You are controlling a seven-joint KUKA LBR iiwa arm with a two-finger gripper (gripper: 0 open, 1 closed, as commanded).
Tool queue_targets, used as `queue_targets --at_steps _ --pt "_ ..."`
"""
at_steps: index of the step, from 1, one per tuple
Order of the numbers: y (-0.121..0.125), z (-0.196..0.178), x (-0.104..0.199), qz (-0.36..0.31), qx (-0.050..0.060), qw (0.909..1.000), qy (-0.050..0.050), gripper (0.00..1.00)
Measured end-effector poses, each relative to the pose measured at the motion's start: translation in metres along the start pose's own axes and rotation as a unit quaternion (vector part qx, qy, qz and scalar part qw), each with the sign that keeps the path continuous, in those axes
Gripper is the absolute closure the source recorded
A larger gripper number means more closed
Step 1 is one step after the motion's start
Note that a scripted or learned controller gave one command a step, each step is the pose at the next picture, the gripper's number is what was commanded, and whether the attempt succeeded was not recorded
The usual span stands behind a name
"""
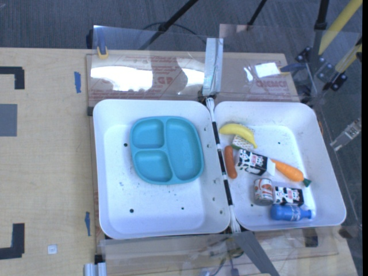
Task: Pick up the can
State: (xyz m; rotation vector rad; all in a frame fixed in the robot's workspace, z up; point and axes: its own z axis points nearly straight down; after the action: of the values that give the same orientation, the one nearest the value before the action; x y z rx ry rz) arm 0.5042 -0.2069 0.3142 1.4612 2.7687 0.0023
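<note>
Altogether one can (263, 191) lies in the right bin (322, 154), beside two cartons (251, 163), one bottle (289, 213), carrot (289, 172), banana (238, 132), sausage (230, 161).

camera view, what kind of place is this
Probably a robot-manipulation test bench in a lab: two shallow white plastic bins side by side, toy food like a yellow plastic banana, and black tripod legs behind.

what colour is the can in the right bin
Red and white, with a silvery end, the can shows best in the camera view.
</note>
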Motion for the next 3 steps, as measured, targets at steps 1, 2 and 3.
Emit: queue_targets --at_steps 1,2,3 --pt "0.001 -0.011 -0.001 0.0 -0.002 1.0 -0.003 1.0" --pt "-0.03 -0.006 -0.001 -0.132 0.002 0.9912 0.004 1.0" --pt "-0.029 -0.003 -0.001 -0.332 0.001 0.9432 0.004 1.0"
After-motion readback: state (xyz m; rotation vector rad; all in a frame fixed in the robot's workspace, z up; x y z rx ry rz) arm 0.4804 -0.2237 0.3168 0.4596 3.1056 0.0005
